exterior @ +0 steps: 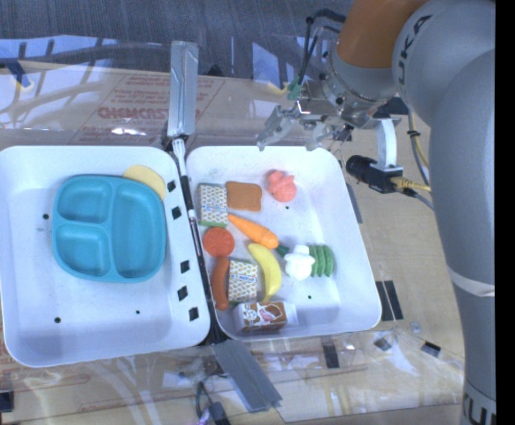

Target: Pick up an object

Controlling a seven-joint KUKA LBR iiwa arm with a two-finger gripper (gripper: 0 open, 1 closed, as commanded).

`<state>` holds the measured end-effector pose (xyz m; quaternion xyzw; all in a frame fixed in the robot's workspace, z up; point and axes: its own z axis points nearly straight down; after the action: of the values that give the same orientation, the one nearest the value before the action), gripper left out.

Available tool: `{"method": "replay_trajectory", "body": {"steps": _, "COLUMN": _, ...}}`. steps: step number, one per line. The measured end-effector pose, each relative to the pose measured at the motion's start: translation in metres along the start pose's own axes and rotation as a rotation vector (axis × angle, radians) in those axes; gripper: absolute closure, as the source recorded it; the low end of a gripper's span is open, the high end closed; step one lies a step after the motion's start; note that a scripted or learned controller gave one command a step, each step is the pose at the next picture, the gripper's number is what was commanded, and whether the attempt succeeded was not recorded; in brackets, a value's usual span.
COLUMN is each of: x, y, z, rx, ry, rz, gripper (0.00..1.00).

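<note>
Nearest the camera, at the front rim of the right bin (364, 304), a small printed carton (264, 316) lies on its side. Just behind it stand a patterned packet (242, 280), a reddish sausage (219, 282) to its left and a yellow banana (267, 269) to its right, all close together. Farther right, a white garlic-like piece (299, 263) touches a green pea pod (322, 259). Behind these lie a round tomato slice (219, 241) and an orange carrot (253, 230), set at a slant. Farther back are a second patterned packet (212, 204), a brown slice of toast (243, 196) and a pink lumpy item (281, 185), which sits apart toward the far right corner. In the left bin (19, 326) a blue divided plate (110, 227) rests flat, with a yellow piece (146, 181) tucked behind its far right corner. Beyond the right bin's far rim, the claw (299, 131) hangs above the surface (89, 104), its fingers spread wide with nothing between them, well apart from every toy food item.
</note>
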<state>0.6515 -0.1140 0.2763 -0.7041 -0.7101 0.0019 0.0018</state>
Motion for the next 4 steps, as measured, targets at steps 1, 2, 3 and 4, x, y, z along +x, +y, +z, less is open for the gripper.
{"method": "replay_trajectory", "body": {"steps": 1, "x": 0.022, "y": -0.042, "z": 0.136, "rx": 0.003, "ry": 0.000, "rz": -0.034, "gripper": 0.00}}
{"method": "replay_trajectory", "body": {"steps": 2, "x": 0.012, "y": -0.022, "z": 0.049, "rx": -0.005, "ry": -0.002, "rz": -0.262, "gripper": 0.00}}
{"method": "replay_trajectory", "body": {"steps": 3, "x": 0.005, "y": -0.072, "z": 0.185, "rx": -0.004, "ry": 0.000, "rz": -0.216, "gripper": 0.00}}
{"method": "replay_trajectory", "body": {"steps": 4, "x": 0.005, "y": -0.071, "z": 0.175, "rx": -0.002, "ry": 0.000, "rz": -0.218, "gripper": 1.00}}
